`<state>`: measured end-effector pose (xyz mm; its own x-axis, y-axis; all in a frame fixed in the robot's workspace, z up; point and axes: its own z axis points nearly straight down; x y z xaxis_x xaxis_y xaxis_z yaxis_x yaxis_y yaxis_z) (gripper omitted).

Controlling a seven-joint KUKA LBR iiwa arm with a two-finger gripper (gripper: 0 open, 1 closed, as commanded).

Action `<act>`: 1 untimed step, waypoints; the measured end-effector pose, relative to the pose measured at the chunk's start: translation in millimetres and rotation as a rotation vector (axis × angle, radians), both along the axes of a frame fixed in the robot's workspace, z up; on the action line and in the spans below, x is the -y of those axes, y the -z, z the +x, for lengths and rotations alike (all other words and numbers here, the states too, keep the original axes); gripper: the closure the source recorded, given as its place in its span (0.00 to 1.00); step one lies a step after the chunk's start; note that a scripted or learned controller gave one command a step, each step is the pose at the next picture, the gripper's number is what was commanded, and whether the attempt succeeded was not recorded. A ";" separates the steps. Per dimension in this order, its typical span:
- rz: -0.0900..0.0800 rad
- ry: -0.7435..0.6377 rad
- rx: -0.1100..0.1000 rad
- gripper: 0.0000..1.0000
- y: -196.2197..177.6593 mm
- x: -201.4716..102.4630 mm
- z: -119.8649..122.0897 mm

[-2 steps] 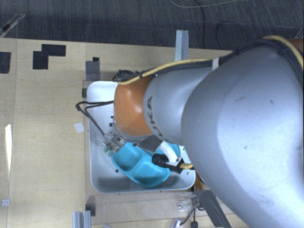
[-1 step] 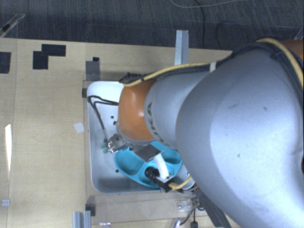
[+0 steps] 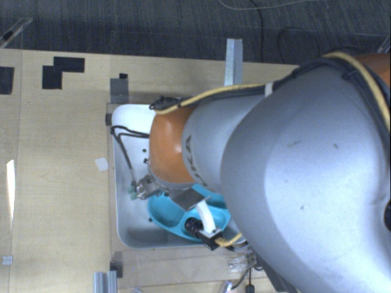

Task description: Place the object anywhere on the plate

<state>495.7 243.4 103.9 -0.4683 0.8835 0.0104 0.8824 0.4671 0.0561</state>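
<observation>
A light blue plate (image 3: pixel 164 215) lies in the near part of the left bin (image 3: pixel 124 234), with much of it hidden under my arm. My gripper (image 3: pixel 142 188) hangs low just left of the plate's far edge. A small green thing (image 3: pixel 131 191) shows right at the gripper's tip, over the bin floor beside the plate. Whether it is held or only lies there cannot be made out.
A white rounded thing (image 3: pixel 131 119) sits in the bin's far left corner. My grey arm with its orange band (image 3: pixel 171 148) covers the rest of this bin and all of the right one. Bare bench (image 3: pixel 55 182) stretches to the left.
</observation>
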 end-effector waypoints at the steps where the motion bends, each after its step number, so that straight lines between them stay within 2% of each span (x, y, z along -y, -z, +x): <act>1: -0.019 0.010 -0.017 1.00 11.0 22.6 40.0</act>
<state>535.7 220.8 92.9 -0.4589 0.8885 0.0011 0.8880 0.4586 0.0324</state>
